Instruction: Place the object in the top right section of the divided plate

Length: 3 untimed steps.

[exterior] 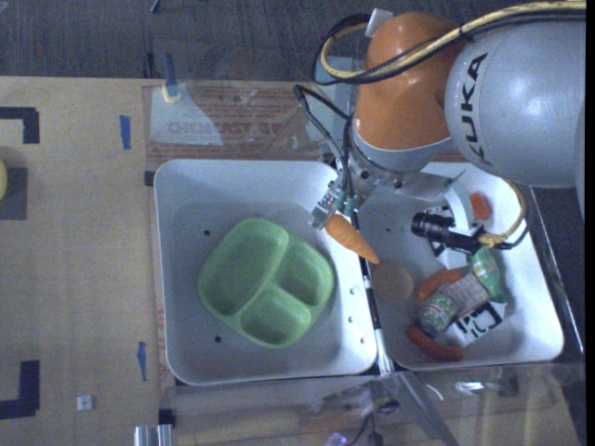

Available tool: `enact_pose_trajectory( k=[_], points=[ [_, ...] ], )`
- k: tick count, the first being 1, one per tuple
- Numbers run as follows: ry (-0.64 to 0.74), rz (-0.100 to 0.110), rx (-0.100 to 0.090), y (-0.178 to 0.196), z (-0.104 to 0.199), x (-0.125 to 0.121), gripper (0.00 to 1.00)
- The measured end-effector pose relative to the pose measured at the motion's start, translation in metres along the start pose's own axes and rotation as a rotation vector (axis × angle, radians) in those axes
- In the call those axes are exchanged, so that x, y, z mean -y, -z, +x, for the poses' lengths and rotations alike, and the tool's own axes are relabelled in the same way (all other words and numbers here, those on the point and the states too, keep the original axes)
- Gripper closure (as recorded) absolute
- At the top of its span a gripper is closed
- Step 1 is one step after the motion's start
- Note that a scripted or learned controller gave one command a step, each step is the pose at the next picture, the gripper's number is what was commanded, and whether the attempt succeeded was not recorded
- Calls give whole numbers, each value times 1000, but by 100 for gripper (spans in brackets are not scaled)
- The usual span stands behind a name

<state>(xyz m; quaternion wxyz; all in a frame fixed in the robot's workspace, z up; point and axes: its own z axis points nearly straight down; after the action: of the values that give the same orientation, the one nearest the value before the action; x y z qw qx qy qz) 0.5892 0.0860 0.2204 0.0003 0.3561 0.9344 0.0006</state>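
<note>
Observed from the bench side: the grey arm [521, 91] reached in from the right and hung over the rim shared by the two white bins. The left bin [177, 277] carried the green divided plate [232, 268], lying flat near its middle. The right bin [544, 314] carried a loose cluster of small goods, among them a labelled tin [446, 307] and a red sausage [435, 344]. The carrot [352, 238] was off the plate, up and to its right, slanting across the shared rim directly below the gripper [337, 214], thick end uppermost at the fingertips. It was orange, tapered and smooth, its point aimed toward the right bin. The fingers [324, 214] stood nearly together, clamped on the carrot's thick end and touching nothing else
</note>
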Motion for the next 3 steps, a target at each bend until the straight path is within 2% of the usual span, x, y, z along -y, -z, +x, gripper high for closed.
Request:
enact_pose_trajectory(
  k=[1,2,3],
  points=[
    [-153,1,-1,-52,20,-12,100],
    [-108,2,-1,-37,129,8,100],
    [-110,2,-1,-37,129,9,0]
  ],
)
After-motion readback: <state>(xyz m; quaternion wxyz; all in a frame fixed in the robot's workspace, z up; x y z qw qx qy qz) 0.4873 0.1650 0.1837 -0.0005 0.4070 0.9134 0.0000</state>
